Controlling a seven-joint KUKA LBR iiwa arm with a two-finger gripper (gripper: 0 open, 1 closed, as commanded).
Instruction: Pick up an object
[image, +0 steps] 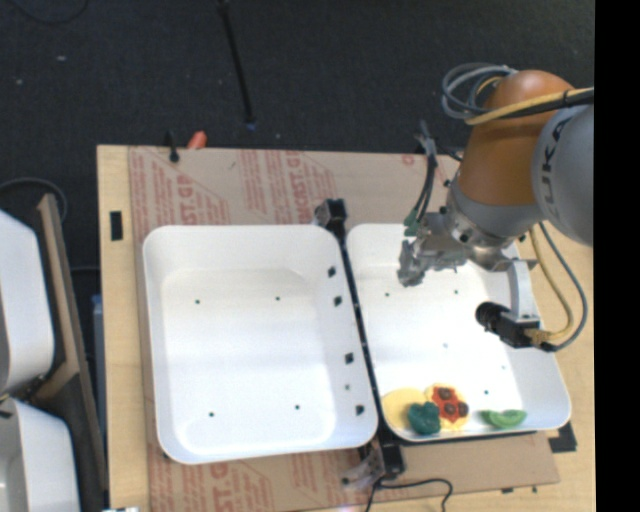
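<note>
the gripper (412, 268) hangs over the upper part of the right bin (470, 330); its opening i cannot tell. small toys (440, 408) cluster at the frame's lower right.

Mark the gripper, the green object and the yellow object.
gripper (412, 270): camera view, fingertip end.
green object (504, 418): camera view, its middle.
yellow object (398, 405): camera view, its bare left part.

2 smooth, glossy white plastic bins (250, 340) on matt brown cardboard (250, 185) over pale wood bench (125, 330)
</note>
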